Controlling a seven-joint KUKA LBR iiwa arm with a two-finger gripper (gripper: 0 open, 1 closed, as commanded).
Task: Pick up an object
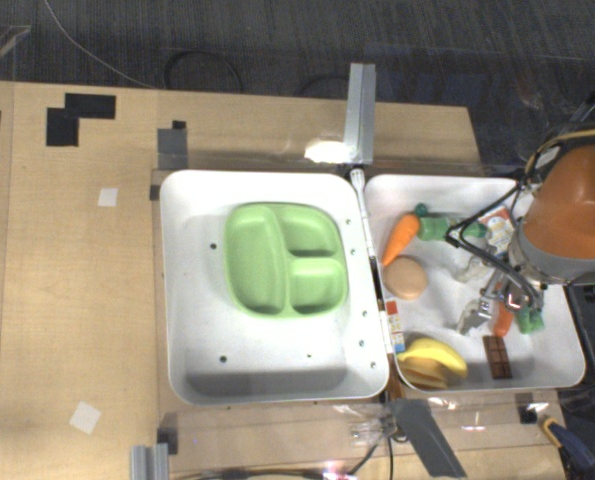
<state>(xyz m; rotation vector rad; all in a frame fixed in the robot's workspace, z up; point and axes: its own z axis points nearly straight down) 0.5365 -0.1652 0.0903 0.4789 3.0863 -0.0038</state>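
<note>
Gripper [487, 306] hangs low in the right bin [567, 368], at the right-centre of the frame, its metal parts tangled in view with cables and a small orange-and-green piece [507, 320], perhaps a second carrot, just beside it; whether the claw is open or closed I cannot tell, and nothing is plainly held. The choices lie in that same bin: a carrot [401, 238] with a green top at upper left, a tan egg [408, 278] just below it, a banana [433, 360] at the lower left corner, and a brown bar [495, 357] near the lower edge. All look like light plastic toys, stiff and smooth, so likely slippery under metal. The egg's round form would probably squirt out unless taken across its middle; the carrot seems best pinched across the thick end; the banana across its mid-curve. The bar lies flat and may be hard to get under. The nearest candidate to the claw is the small orange piece. The left bin [187, 268] holds a green tray [282, 258] with compartments, well apart from the arm [572, 213].
</note>
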